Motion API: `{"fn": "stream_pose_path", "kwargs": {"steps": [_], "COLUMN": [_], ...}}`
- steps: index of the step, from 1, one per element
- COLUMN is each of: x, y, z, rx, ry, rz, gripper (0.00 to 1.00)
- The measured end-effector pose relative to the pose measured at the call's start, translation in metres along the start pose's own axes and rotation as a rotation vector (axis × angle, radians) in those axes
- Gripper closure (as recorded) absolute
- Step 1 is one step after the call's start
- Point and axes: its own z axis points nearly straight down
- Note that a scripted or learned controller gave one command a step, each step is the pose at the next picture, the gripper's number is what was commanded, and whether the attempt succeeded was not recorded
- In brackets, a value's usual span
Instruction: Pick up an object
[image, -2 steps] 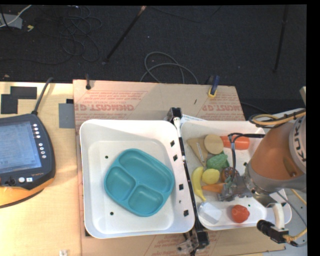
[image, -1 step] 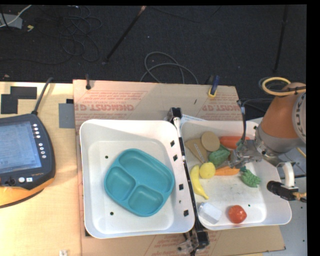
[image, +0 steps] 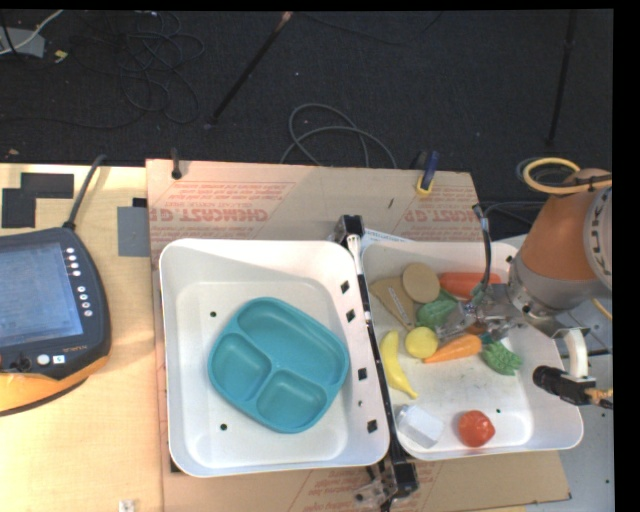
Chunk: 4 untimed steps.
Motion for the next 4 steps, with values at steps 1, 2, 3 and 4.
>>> {"fn": "stream_pose_path", "kwargs": {"steps": [1, 2, 3, 4], "x": [-0.008, -0.044, -0.043, -0.042], "y": [-0.004, 0.028, 0.074, 0.050], "z": [0.033, 0.037, 0.038, 0.039], "rx": [-0.014, -0.005, -0.003, 0.002], "ry": [-0.009, -0.003, 0.000, 0.001], "rz": [0.001, -0.001, -0.002, -0.001], "gripper": [0.00, 0.00, 0.00, 0.00]}}
